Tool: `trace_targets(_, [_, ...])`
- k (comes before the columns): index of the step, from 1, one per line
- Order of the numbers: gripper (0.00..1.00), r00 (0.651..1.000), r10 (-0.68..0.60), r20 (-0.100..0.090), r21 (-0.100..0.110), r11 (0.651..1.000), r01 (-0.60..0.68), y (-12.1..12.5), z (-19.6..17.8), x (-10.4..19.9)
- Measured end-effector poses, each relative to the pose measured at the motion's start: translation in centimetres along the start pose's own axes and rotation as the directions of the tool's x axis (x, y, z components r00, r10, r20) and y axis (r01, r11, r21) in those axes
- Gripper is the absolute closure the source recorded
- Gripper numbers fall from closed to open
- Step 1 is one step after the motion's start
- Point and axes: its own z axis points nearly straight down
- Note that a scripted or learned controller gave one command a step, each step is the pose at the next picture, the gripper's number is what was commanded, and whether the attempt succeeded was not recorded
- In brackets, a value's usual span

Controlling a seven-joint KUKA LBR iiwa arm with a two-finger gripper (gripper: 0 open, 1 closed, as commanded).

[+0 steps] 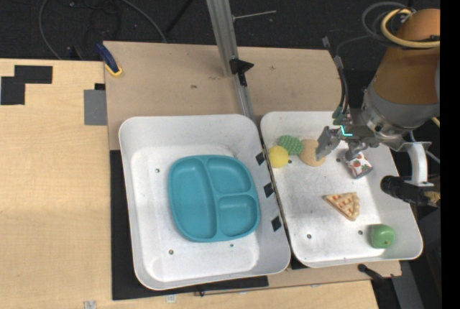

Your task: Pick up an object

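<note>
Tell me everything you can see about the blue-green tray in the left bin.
The tray is turquoise, looks like smooth plastic, and has rounded corners. Raised ridges divide it into three compartments: one long one on its left side and two smaller ones on its right. It lies flat, turned slightly askew, about the middle of the left bin, resting on the white floor. Nothing lies in its compartments and nothing else touches it.

Even, bright overhead light; white bins (144, 157) slightly glaring, dark background, mild softness.
</note>
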Motion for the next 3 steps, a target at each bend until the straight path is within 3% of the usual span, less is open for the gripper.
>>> trace_targets(1, [0.00,1.000,0.000,0.000,-0.002,1.000,0.000,0.1,-0.1,0.0])
trace_targets(3, [0.00,1.000,0.001,-0.001,0.004,1.000,0.000,-0.7,9.5,1.3])
